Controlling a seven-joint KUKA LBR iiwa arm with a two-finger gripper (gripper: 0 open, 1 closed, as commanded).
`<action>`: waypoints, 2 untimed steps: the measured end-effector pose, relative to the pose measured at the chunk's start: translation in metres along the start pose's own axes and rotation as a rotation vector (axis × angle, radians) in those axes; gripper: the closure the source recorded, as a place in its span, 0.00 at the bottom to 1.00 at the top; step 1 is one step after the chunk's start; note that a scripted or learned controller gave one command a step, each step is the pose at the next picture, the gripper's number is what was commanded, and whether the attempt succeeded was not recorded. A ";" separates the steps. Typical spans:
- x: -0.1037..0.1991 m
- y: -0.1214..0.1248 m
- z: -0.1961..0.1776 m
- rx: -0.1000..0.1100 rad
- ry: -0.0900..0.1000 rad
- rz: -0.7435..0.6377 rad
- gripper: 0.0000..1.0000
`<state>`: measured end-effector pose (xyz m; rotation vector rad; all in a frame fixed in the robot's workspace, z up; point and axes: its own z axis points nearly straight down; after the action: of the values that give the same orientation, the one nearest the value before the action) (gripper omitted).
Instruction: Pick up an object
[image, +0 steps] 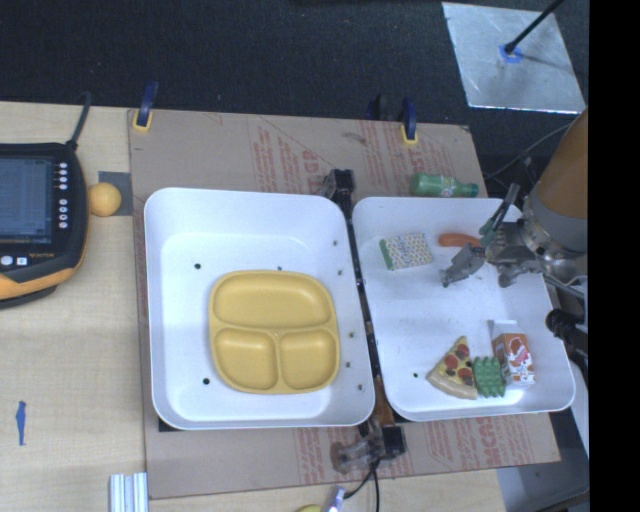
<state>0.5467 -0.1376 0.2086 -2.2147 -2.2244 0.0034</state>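
Camera view: gripper (482, 264) over right bin (400, 385), fingers spread wide, nothing between them. Orange carrot (458, 240) just beside upper finger. Pizza slice (454, 370), green block (488, 376) near front rim. Yellow tray (272, 330) in left bin (170, 300).

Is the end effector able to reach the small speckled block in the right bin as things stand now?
Probably yes. The end effector hangs over the right bin, and the speckled block lies just to the camera's left of it, with nothing on top or between them.

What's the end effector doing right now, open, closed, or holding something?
End effector: over the right bin, near the orange carrot-like piece; open or closed cannot be told, and nothing is visibly held.
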 end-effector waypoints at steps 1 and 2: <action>0.027 0.071 0.070 0.001 -0.002 -0.001 0.00; 0.036 0.107 0.117 0.001 -0.002 -0.001 0.00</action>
<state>0.6532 -0.1013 0.0910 -2.2143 -2.2257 0.0061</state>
